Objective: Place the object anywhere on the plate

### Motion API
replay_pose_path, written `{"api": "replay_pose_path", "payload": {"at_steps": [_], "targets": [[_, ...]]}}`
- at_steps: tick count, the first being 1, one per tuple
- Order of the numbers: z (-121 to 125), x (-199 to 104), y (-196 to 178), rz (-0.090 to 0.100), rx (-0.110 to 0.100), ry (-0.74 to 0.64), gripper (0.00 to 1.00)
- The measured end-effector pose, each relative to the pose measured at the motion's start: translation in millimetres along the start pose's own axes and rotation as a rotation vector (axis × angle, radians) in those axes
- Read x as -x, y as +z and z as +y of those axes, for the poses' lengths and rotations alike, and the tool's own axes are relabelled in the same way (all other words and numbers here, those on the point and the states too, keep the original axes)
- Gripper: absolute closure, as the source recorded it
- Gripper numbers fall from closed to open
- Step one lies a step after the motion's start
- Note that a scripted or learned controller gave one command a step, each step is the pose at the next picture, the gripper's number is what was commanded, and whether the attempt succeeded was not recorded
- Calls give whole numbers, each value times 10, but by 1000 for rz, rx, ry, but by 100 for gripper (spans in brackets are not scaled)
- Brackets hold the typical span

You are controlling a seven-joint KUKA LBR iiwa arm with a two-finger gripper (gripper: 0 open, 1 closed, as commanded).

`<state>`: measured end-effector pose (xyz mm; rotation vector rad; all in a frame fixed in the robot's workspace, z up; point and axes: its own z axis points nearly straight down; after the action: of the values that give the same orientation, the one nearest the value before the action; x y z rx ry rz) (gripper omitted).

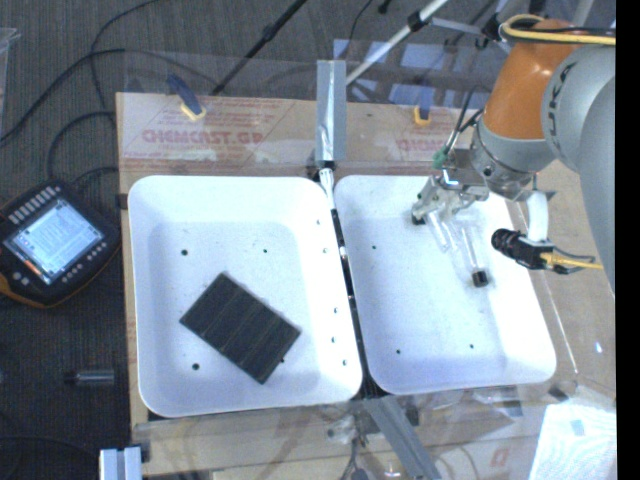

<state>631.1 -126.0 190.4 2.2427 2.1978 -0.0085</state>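
Risk and clearance notes, as observed from beside the tabletop.

1. Tool state: the tool [449, 248] hung over the far part of the right shallow white plastic bin [500, 358], its two clear fingers [479, 278] spread well apart, with nothing between them.
2. Task item: the dark ribbed rectangular plate [241, 327] lay flat in the left shallow white plastic bin [160, 198], near its middle and turned at a slant to the walls. This was taken to be the target plate, though it could not be confirmed.
3. Hazards:
   - With empty fingers, any placing move would likely deliver nothing.
   - A low crossing to the left could strike the raised adjoining rims [340, 268] between the bins.
   - The plate's near corner sat close to the left bin's near wall, so a drop aimed there could roll off onto the bin floor.
4. Open room: the right bin's floor was bare to the near side and left of the tool. The left bin had free floor along its far side and left of the plate. The far right wall stood close to the tool, which left little margin there.
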Motion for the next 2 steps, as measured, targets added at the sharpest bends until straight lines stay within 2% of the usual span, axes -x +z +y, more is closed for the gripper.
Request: {"api": "replay_pose_path", "payload": {"at_steps": [1,2], "targets": [[3,-891,21,5,1,-133,100],[-38,-1732,66,5,1,-418,100]]}}
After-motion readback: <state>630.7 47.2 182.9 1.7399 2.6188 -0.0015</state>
